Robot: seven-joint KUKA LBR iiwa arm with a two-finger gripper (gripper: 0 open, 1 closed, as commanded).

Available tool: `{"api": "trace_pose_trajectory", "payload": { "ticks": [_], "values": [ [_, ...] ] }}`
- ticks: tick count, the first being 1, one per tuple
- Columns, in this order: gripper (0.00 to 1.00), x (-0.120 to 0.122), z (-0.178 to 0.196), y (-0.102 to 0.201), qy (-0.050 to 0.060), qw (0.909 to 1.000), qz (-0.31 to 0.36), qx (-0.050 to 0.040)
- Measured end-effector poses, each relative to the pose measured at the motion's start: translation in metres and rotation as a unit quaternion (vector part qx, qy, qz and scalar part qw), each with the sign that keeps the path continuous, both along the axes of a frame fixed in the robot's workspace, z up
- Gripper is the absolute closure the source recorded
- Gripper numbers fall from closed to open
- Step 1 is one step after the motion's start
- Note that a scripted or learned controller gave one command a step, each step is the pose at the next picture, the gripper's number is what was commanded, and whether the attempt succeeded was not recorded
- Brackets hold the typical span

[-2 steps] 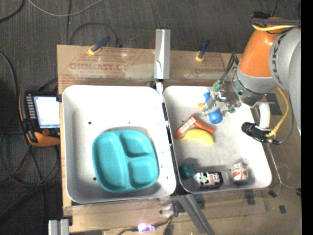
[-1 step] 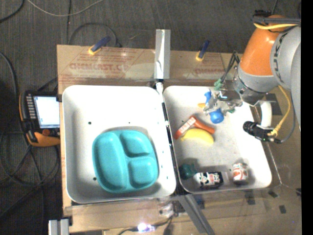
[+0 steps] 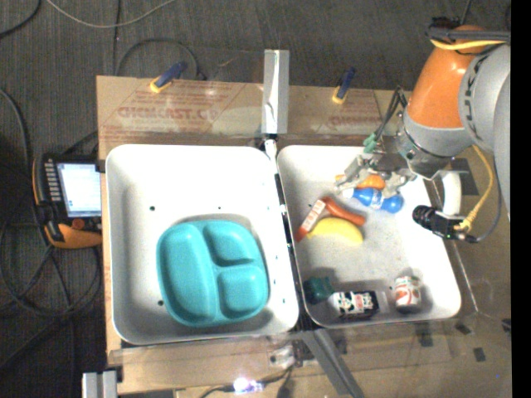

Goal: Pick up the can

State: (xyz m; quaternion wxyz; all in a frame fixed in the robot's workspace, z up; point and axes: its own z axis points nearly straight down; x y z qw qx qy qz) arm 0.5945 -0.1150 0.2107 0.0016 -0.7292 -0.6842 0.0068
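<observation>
Hand (image 3: 375, 170) hovers at the right bin's (image 3: 452, 309) far edge, grip unreadable; it should travel to the can (image 3: 406, 292) near the front corner.

Single fixed camera, mounted above the bench (image 3: 191, 110) and looking down at a slight slant. The left bin (image 3: 133, 172) and right bin (image 3: 431, 264) lie side by side across the middle of the frame, both seen whole. The far edge of the bench and dark floor (image 3: 166, 23) occupy the top. The arm (image 3: 465, 89) enters from the upper right. The view is moderately near, with small items in the bins distinguishable.
</observation>
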Motion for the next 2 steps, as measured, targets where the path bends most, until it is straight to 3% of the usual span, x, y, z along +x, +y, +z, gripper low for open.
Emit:
{"api": "trace_pose_trajectory", "payload": {
  "ticks": [1,2],
  "values": [
    [0.00,0.000,0.000,0.000,0.000,1.0000,0.000,0.0000],
    [0.00,-0.043,-0.106,-0.028,-0.002,0.9996,0.028,0.0044]
  ]
}}
